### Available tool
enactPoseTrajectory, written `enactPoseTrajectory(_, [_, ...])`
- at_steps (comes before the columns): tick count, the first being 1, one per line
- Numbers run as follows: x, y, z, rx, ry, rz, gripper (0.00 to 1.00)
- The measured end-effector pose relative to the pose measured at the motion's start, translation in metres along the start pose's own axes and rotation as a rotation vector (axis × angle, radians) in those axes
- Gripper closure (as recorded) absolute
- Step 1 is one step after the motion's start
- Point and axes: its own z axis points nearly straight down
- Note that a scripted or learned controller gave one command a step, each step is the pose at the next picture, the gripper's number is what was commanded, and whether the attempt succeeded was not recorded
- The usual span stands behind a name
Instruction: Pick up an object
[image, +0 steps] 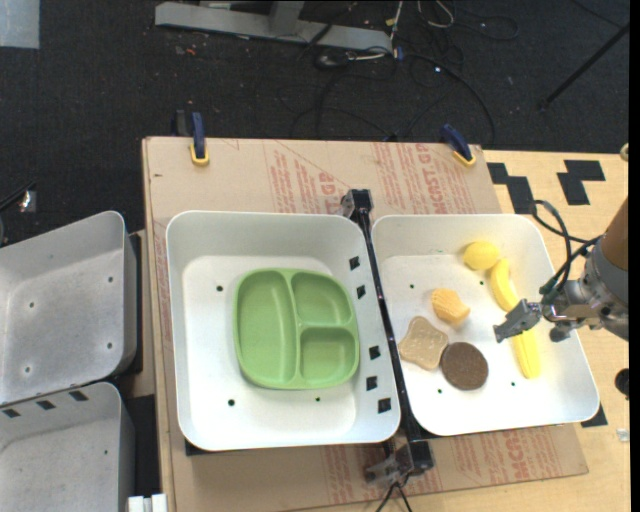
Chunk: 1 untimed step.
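The right bin (570, 400) holds several toy foods. A yellow lemon (481, 255) lies at the back, with a long yellow piece (502, 286) just in front of it. An orange chunk (450, 305), a slice of toast (424, 343) and a brown round disc (465, 366) lie nearer the middle divider. A second yellow piece (527, 357) lies at the bin's right side. My gripper (538, 328) hangs just above the upper end of that piece, reaching in from the right. Its fingers look spread apart, with nothing between them.
A green divided plate (297, 328) lies in the left bin (200, 400). Both bins rest on a cardboard sheet (280, 170) clamped at the back. Grey metal trays (60, 290) stand to the left of the bench.
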Motion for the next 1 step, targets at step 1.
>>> enactPoseTrajectory(1, [0.0105,0.0006,0.0499,0.003,0.002,0.001,0.00])
